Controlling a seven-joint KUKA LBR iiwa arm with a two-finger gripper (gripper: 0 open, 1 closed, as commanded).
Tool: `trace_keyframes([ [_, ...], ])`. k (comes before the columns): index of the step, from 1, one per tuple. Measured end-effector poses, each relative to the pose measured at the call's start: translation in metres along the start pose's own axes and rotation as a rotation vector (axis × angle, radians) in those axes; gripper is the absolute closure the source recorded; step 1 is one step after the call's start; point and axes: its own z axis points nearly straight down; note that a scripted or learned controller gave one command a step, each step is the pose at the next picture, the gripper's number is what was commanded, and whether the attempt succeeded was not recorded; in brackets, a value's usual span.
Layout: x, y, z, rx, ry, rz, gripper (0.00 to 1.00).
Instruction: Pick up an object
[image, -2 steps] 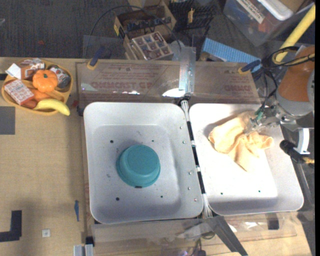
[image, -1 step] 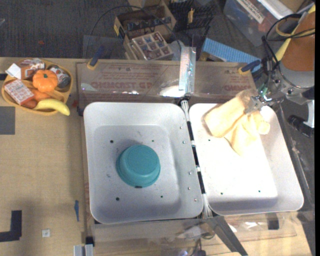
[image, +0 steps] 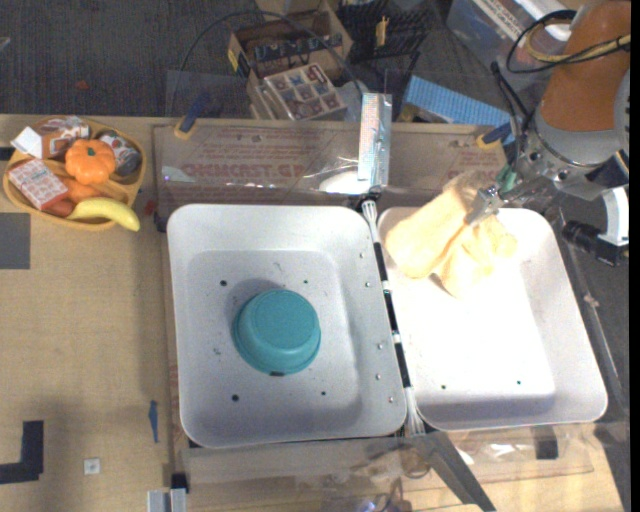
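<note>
At the far rim of the right bin (image: 575, 330), the gripper (image: 492, 197) reaches in from the corner, and a pale yellow cloth (image: 440, 243) appears pinched at its tip. The cloth looks drawn up there and drapes down and toward the divider (image: 385, 290) between the two bins, its lower folds lying on the bin floor. Its nearest edge sits just beside that divider, close to the bin's far corner. The rest of the right bin's floor, from the cloth to the near rim, is bare white surface. The grey arm with its orange band (image: 585, 75) rises over the bin's far outer corner.

Across the divider, a teal bowl (image: 278, 331) sits upside down near the middle of the left bin (image: 200, 250), well apart from every wall. Beyond the left bin's outer far corner, a basket of toy fruit (image: 72, 175) rests on the bench, with a banana (image: 105, 211) at its rim.
</note>
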Motion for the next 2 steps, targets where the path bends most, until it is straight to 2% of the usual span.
trace_keyframes([
  [1, 0.01, 0.013, 0.002, -0.004, -0.003, -0.074, 1.0],
  [2, 0.033, 0.024, 0.017, -0.004, -0.002, -0.657, 1.0],
])
